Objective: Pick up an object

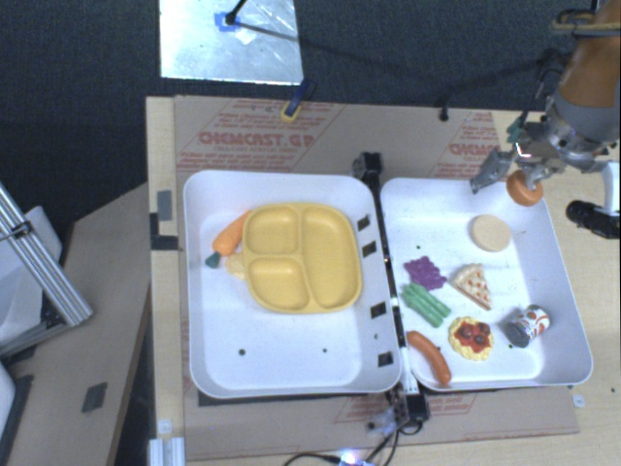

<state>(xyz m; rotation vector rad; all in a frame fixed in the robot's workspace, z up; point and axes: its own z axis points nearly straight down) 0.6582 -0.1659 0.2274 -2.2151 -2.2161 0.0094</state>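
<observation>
My gripper (522, 181) hangs over the far right corner of the right bin (563, 304). A small round orange fruit (525, 190) sits at its tip, between the fingers and lifted off the bin floor. Below it in the right bin lie a tan round cookie (491, 232), a purple grape bunch (424, 272), a pizza slice (473, 284), green beans (425, 304), a red sausage (430, 355), a yellow dish with red sauce (472, 338) and a small tin can (526, 324).
The left bin (209, 338) holds a yellow divided plate (296, 257) with a carrot (230, 233) at its left side. A black divider (380, 260) runs between the bins. A shiny sheet (231, 27) lies beyond the bench.
</observation>
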